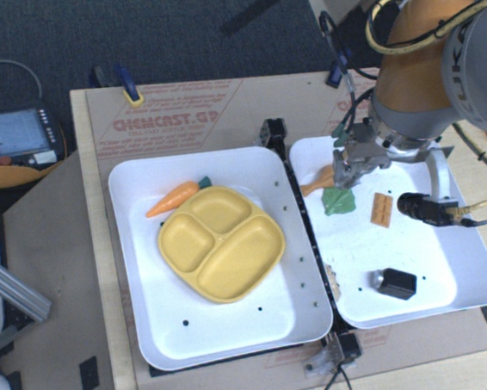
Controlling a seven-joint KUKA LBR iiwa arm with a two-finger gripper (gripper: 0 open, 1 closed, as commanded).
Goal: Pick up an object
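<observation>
The jaws' spread cannot be told — the gripper [345,173] hangs low in the right bin [469,287], just above a green piece [340,200], with an orange block [381,210] right of that piece and a black box [397,283] below it.

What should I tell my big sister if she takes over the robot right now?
The end effector is low in the right bin, right above the green piece. I can't tell if it grips anything.
Right bin: an orange piece beside it, a small brown block, a black block.
Left bin: a carrot and a yellow tray.
Nothing is clearly lifted yet. Left: grab one thing and raise it.
</observation>
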